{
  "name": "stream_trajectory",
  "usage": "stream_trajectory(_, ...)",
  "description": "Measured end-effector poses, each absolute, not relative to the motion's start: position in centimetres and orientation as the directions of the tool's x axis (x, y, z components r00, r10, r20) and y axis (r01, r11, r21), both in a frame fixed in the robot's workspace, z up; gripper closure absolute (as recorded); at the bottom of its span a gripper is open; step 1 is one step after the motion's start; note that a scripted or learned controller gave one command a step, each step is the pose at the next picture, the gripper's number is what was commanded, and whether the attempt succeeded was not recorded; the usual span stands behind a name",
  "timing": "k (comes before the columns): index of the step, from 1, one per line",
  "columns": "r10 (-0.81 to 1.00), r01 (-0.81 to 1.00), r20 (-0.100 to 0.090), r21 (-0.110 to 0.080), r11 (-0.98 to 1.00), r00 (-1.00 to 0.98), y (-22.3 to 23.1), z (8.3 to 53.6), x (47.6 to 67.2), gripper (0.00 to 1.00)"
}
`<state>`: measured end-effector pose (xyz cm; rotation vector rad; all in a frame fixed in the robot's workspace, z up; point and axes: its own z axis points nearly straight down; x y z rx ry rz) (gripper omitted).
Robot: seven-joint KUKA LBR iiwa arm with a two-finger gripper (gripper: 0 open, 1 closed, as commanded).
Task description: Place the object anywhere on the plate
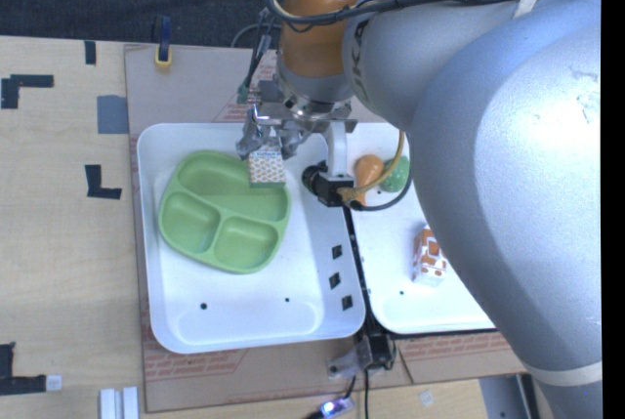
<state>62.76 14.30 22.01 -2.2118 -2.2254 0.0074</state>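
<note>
Green three-compartment plastic plate (pixel 223 212) lying in the left white bin (pixel 176 310); hovering over its upper right rim, hand (pixel 266 146) clamped on a small speckled tan block (pixel 266 168), hanging there apparently for dropping onto the plate.

Robotics lab — taped bench (pixel 59 212); cabled arm (pixel 508 114)
</note>
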Motion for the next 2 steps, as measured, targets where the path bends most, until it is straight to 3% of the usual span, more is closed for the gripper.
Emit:
stream_trajectory(1,1.0,1.0,0.0,-0.005,0.007,-0.007,19.29,22.9,63.89,1.0)
stream_trajectory(2,1.0,1.0,-0.002,-0.007,0.004,-0.004,19.0,22.87,63.87,0.0)
